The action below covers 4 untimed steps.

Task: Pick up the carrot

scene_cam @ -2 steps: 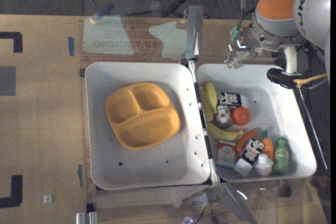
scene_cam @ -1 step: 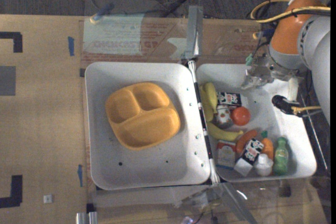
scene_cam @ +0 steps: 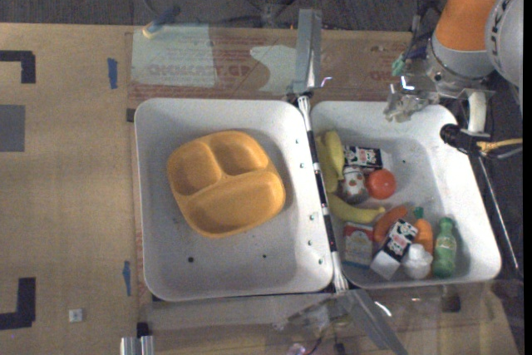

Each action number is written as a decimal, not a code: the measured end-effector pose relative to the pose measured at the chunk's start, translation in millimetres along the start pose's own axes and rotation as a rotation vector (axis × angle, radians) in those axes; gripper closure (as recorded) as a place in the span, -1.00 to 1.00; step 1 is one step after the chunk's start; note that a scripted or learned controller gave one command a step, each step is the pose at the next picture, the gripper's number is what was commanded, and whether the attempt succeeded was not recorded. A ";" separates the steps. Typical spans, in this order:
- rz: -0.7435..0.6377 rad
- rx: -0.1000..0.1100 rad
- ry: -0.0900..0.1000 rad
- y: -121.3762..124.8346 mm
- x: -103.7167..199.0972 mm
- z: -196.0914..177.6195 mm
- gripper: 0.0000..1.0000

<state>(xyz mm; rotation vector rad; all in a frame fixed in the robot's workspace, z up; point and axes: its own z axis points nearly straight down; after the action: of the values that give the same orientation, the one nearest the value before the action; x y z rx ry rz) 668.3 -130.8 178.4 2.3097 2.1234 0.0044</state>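
Counter (scene_cam: 66, 204) carries two white bins. Left bin (scene_cam: 158, 262) holds a yellow divided tray (scene_cam: 226, 183), centre frame. Right bin (scene_cam: 478, 220) is the cluttered pick source. Arm (scene_cam: 478, 12) upper right, tool (scene_cam: 405, 106) above bin's top rim, prob. pre-approach; can't tell its opening. Carrot (scene_cam: 391, 220) lower right, wedged btwn banana (scene_cam: 353, 212) & milk carton (scene_cam: 397, 247), so a tight grasp.

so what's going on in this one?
The arm is in from the right, with its gripper above the far edge of the right bin and nothing in its grasp. The carrot lies at that bin's near end, wedged among a milk carton, a green bottle and bananas. The left bin holds a yellow divided plate.
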 end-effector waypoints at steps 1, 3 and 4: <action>-0.344 0.001 0.001 -23.9 19.7 91.7 1.00; 0.044 0.002 0.001 -36.7 -0.1 91.8 1.00; 0.127 -0.002 0.000 -59.4 23.4 -34.2 1.00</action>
<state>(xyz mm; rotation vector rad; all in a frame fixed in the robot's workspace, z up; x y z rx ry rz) 610.9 -102.6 212.3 2.4389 1.9722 0.0071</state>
